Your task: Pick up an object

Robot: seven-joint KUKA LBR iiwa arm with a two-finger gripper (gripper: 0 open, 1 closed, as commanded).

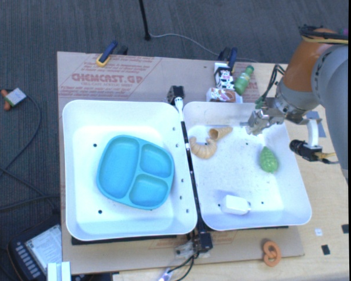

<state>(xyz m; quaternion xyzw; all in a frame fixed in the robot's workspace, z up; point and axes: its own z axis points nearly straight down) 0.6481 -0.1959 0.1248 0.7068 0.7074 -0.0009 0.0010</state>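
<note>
White plastic, a small block (pixel 236 204), lies closest to me, near the front edge of the right bin (pixel 292 212). Farther in, a knobbly green object (pixel 268 159) rests beside that bin's right wall. Beyond it, toward the bin's left side, a tan curved piece (pixel 203 150) lies next to a small cone-shaped piece (pixel 220 133), the two close together but whether touching I can't say. In the left bin (pixel 82 116) a blue divided tray (pixel 136 171) sits in the middle.

At the far right corner of the right bin the gripper (pixel 258 122) hangs low over the floor of the bin, on the grey arm (pixel 316 75) with its orange band. Whether it's clenched or released I cannot tell from here, and nothing can be seen caught in it.

As I judge it, the pick is not yet done: all four pieces lie on the bin floor. Choosing one, closing on it and lifting remain. The cone is nearest.
</note>
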